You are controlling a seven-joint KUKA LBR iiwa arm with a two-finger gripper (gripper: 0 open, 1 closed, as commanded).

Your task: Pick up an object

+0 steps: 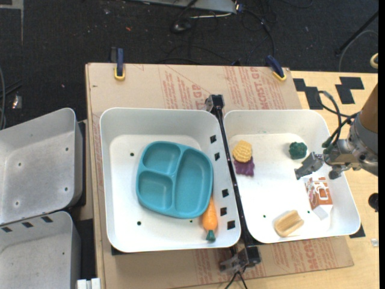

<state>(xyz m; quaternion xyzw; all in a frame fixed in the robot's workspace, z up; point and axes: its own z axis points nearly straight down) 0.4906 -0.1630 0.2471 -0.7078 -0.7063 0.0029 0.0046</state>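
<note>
A cardboard sheet (180,83) (clamped at its far edge) covers the bench above a dark speckled floor (54,29) strewn with cables (258,17).

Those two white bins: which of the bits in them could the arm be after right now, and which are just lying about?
Within the job, near the tool in the right bin:
- green lump
- red and white carton
- tan bread piece
- yellow corn piece
- purple piece

Lying about, in the left bin:
- teal divided plate
- orange carrot

Smooth plastic bins (120,131) (matt white), glossy teal plate (174,179)
</note>
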